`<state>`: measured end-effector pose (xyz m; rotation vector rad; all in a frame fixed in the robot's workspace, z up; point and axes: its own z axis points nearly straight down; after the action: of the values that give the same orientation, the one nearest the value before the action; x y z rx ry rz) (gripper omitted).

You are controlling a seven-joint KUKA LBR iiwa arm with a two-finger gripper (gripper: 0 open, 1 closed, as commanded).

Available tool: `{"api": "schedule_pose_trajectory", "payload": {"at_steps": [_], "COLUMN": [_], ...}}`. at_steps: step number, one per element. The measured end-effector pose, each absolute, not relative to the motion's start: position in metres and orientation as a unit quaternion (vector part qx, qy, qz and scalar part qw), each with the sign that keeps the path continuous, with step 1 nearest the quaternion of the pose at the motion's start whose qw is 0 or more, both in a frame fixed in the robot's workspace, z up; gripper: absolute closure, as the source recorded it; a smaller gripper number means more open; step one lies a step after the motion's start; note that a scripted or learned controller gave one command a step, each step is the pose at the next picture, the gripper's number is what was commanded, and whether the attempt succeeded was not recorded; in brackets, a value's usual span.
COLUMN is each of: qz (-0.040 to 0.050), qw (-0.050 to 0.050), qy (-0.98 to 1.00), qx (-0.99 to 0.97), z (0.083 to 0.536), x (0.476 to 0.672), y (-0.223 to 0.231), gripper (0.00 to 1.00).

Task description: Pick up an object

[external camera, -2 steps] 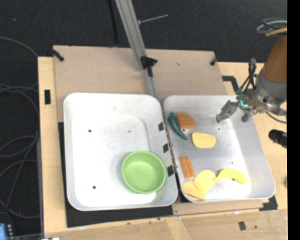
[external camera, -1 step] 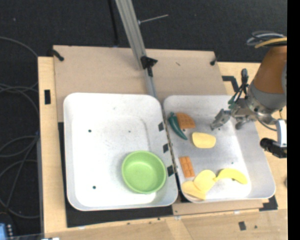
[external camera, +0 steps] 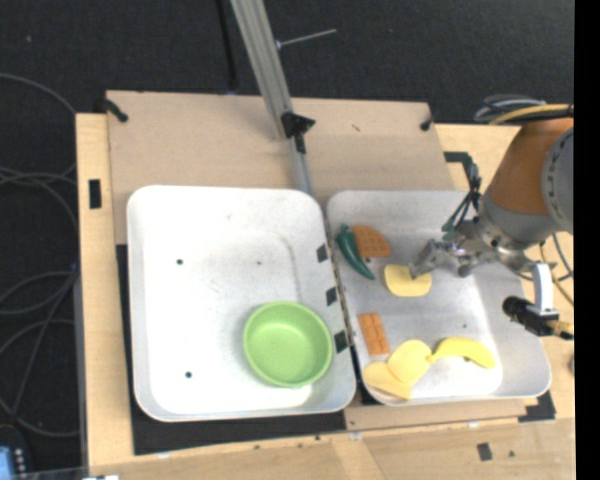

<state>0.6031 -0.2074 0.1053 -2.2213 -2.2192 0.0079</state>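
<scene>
Pale yellow piece: a flat, rounded slice [external camera: 408, 284] lies on the floor of the right bin [external camera: 500, 368], near its middle, just below and left of my claw [external camera: 432, 261].
My claw: low over the right bin, its tip at the slice's upper edge; I cannot tell from this slant whether my fingers are apart or together, nor whether they touch the slice.
Progress: nothing is lifted. The slice rests flat on the bin floor, so by my reckoning the grasp and the raise are both left to do.
Axis of the slice: its longer side runs roughly left to right across the view, the flatter edge toward my claw, the rounded edge toward the near wall.
Neighbours in the right bin: a dark green piece [external camera: 356, 250] beside an orange block [external camera: 371, 241] at the left wall; a second orange block [external camera: 373, 333] below them; three more yellow pieces [external camera: 412, 364] along the near wall.
Left bin: a green bowl [external camera: 287, 343] sits in the near right corner of the left bin [external camera: 180, 228].
Counter: tan board [external camera: 370, 153] beneath both bins.
</scene>
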Motion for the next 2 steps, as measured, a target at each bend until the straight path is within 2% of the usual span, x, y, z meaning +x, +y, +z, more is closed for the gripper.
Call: {"api": "schedule_pose_trajectory", "payload": {"at_steps": [1, 2], "qz": [0.0012, -0.0002], "qw": [-0.002, -0.003], "qy": [-0.706, -0.706], "qx": [-0.708, -0.708], "z": [0.102, 0.114], "x": [0.603, 0.605], "y": [-0.209, -0.21], "gripper": [0.0, 1.0]}}
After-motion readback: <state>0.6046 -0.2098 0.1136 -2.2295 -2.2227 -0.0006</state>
